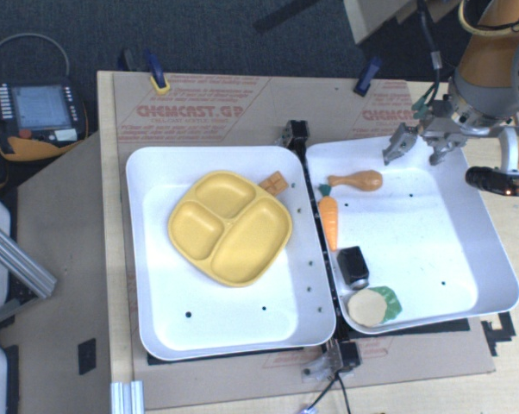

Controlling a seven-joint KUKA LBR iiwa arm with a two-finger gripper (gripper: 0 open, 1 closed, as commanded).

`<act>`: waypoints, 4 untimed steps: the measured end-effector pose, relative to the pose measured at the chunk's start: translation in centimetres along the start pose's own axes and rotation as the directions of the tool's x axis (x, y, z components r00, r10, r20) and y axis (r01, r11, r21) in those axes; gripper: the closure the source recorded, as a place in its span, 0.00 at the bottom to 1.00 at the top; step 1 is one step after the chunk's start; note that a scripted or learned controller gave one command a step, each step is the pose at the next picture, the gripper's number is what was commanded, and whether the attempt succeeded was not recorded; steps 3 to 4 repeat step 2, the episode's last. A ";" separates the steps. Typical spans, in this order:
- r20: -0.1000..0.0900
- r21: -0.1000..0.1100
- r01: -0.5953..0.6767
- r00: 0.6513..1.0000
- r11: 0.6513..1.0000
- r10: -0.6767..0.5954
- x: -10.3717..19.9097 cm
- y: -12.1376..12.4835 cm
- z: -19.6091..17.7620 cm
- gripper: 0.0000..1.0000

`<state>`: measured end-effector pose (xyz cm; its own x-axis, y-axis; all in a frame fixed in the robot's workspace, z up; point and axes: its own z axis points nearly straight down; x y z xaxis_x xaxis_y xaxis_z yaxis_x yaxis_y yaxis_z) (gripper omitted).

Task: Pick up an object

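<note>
Up at the far right corner of the right bin [466,257], the gripper [419,149] hangs with its two fingers spread apart and nothing between them, one finger tip pointing toward the bin's back edge and the other just beside it nearer the arm [492,50]. Just below and to the left of it, apart from the fingers, a wooden pestle-shaped piece [356,180] lies on its side on the bin floor. Nearer the divider, a toy carrot [328,221] lies lengthwise along the bin's left wall, with a small black block [353,265] just beyond its tip and a round cream disc with a green edge [372,306] in the near left corner. Across the divider, the left bin [156,317] holds a yellow three-compartment plate [231,228], and a small brown block [273,183] touches the plate's far right rim.
</note>
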<state>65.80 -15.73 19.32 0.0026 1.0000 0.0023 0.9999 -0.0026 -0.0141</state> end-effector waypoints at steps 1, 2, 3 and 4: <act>0.002 -0.014 0.003 1.000 1.000 -0.003 0.0 0.3 -0.9 0.00; 0.001 -0.007 0.002 1.000 1.000 -0.002 -0.6 0.5 5.3 0.00; 0.001 -0.007 0.002 1.000 1.000 -0.002 -0.6 0.5 5.3 0.00; 0.001 -0.007 0.002 1.000 1.000 -0.002 -0.6 0.5 5.3 0.00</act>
